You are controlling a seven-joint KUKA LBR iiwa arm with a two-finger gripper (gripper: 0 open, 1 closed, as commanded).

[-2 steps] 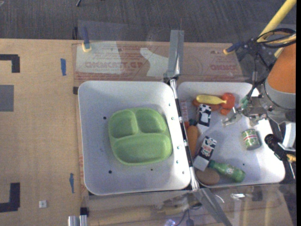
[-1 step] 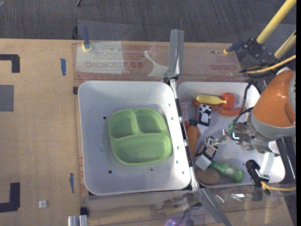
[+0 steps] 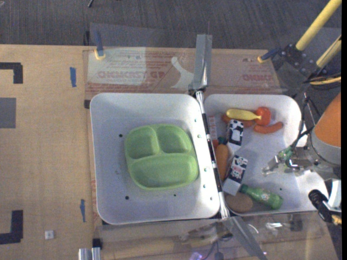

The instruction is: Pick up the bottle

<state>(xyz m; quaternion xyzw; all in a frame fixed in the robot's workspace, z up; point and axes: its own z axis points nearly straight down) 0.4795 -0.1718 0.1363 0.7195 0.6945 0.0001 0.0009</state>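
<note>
Green and lying on its side, the bottle (image 3: pixel 261 196) rests near the front wall of the right bin (image 3: pixel 290 103), below and a little left of the hand (image 3: pixel 269 168). The hand hovers over the bin floor with its fingers spread apart, nothing between them. Left of it stand two cow-patterned cartons (image 3: pixel 237 150) and a carrot (image 3: pixel 222 161); above it lie a banana (image 3: pixel 242 114) and a tomato (image 3: pixel 263 114). Farther left, the other bin holds a green tray (image 3: pixel 161 156).

Place: a robot lab
Signs: taped desk (image 3: pixel 43 145); two white bins (image 3: pixel 108 112) side by side; grey carpet (image 3: pixel 162 10); yellow stand legs (image 3: pixel 320 18); toy food (image 3: pixel 246 114)
</note>
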